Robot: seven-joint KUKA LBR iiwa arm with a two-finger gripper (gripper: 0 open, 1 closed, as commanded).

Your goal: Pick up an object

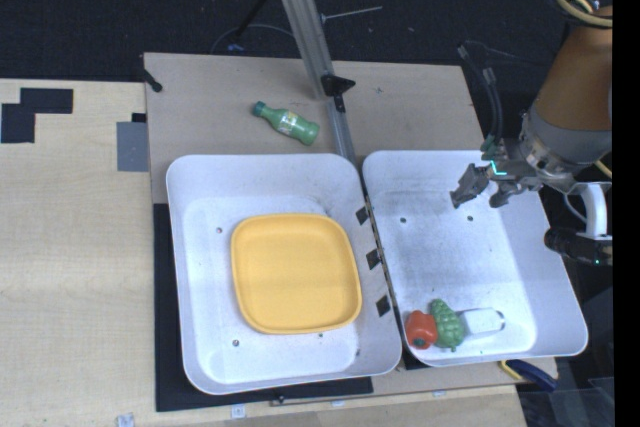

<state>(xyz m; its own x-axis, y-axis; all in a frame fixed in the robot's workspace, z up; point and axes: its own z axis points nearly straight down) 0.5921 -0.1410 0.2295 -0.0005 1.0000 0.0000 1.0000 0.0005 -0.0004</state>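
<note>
A: Left side?
B: Shallow white left bin (190, 215) w/ a square yellow plastic plate (295, 272) flat in it. Small green plastic bottle (286, 122) lying on the tabletop (400, 105) behind it.
A: Right?
B: Shallow white right bin (540, 315): red-and-green toy vegetable (437, 327) in near corner, beside a small white piece (482, 321). Gripper (483, 193) above far part, fingers spread, nothing between them, well apart from the veg.

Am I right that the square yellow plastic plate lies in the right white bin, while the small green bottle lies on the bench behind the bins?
Not quite: the camera view shows the square yellow plastic plate in the left white bin. The small green bottle does lie on the bench behind the bins.
</note>
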